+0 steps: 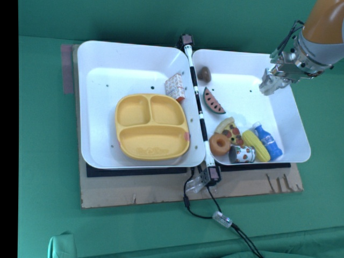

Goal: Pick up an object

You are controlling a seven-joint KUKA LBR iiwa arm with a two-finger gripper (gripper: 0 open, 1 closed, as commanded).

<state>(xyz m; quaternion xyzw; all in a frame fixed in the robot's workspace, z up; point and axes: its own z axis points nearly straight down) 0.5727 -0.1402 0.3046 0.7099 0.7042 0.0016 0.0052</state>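
Observation:
My gripper (267, 86) hangs over the right bin's (290, 109) far right part, above bare white floor, with nothing seen between its fingers. Toy food lies in that bin: a watermelon slice (213, 101) near the divider, a brown lump (204, 74) at the back left, a pizza slice (229, 128), a doughnut (219, 144), a corn cob (256, 145), a blue bottle (267, 141) and a small printed cup (242, 154) clustered at the front. All lie left of and nearer the front than the gripper.
The left bin (97, 63) holds a yellow divided plate (152, 126) and a small red-and-white carton (175, 86) by its right wall. A black-and-white bar (195, 98) runs between the bins. A cable (215, 208) trails off the bench's front.

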